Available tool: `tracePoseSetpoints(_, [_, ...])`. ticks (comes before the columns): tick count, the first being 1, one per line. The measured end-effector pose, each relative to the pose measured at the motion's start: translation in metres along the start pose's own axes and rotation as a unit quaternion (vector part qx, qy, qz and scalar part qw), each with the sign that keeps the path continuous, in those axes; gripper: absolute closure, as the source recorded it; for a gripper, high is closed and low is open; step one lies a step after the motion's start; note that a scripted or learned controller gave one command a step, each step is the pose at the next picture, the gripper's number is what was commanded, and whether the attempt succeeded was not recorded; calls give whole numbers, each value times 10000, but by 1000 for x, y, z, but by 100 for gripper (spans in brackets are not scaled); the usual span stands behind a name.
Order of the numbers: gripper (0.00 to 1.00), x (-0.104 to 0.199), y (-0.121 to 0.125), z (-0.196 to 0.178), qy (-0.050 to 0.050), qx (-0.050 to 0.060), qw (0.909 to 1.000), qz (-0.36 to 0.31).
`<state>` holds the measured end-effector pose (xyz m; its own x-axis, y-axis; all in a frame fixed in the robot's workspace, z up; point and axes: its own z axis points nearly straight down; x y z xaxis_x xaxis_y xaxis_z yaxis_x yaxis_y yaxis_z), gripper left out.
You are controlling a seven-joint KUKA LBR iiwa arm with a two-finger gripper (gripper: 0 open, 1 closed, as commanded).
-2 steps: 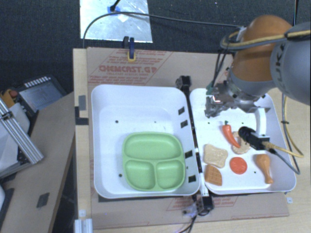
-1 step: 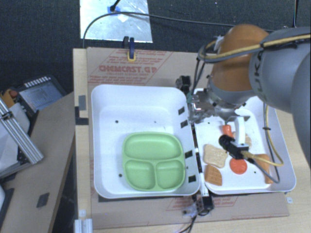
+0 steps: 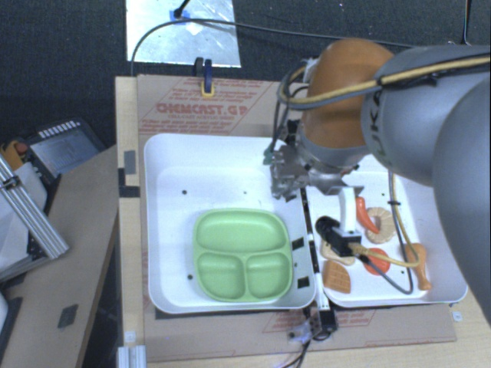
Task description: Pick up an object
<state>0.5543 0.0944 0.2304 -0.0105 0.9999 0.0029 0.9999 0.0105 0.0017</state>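
Low over the left bin [image 3: 165, 205], the end effector [image 3: 285, 176] hangs by that bin's right edge, toward its far right corner and just beside the wall shared with the right bin [image 3: 453, 282]. The wrist and the bulk of the arm cover it from above, so I cannot tell whether it is open or closed, and nothing can be seen held in it.

Below it the white floor looks bare. The nearest thing in the left bin is a green plate [image 3: 242, 253] with three compartments, lying flat against the near edge and apart from the end effector. The other candidates lie in the right bin, close to the shared wall and the near edge:
- a white and orange stick [image 3: 359, 205]
- a pale ring [image 3: 377, 222] just beside the stick
- a small red-orange piece [image 3: 373, 261]
- a brown biscuit-like piece [image 3: 337, 277] at the near left corner
- a tan strip [image 3: 419, 265] toward the right edge

Both bins rest on a printed cardboard sheet [image 3: 199, 110] on the bench [image 3: 92, 267].

As I judge it, the task is at an early stage. Every object rests on a bin floor and none is lifted. Choosing a target, closing on it and raising it are all left to do.
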Motion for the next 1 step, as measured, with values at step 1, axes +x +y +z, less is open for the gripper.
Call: tracePoseSetpoints(1, [0, -4, 0, 0, -12, -1, 10000, 35])
